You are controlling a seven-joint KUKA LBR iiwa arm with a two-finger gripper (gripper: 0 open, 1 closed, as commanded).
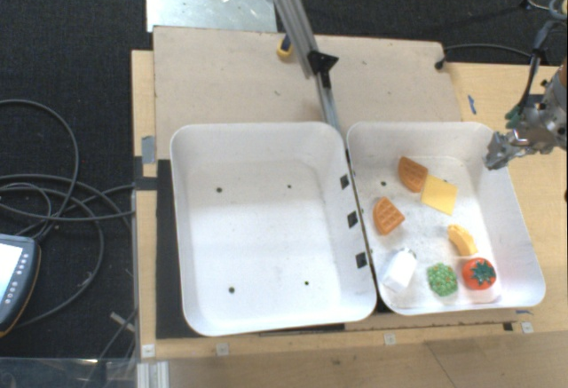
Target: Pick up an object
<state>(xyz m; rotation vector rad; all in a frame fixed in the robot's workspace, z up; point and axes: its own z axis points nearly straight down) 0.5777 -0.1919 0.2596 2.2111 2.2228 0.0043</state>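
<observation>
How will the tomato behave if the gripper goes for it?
The tomato looks round and glossy, so it may roll or slip from the fingers. It sits in the bin corner beside the green piece, which leaves little finger room.

Seven small food items [439, 196] lie in the right bin [524, 240].

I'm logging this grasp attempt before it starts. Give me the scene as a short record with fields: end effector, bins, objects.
end effector: over the right bin's far right rim, nothing seen between its fingers
right bin: holds seven items
left bin: white, beside the right bin
objects: two orange pieces, yellow square, yellow-orange piece, white block, green item, red tomato
</observation>
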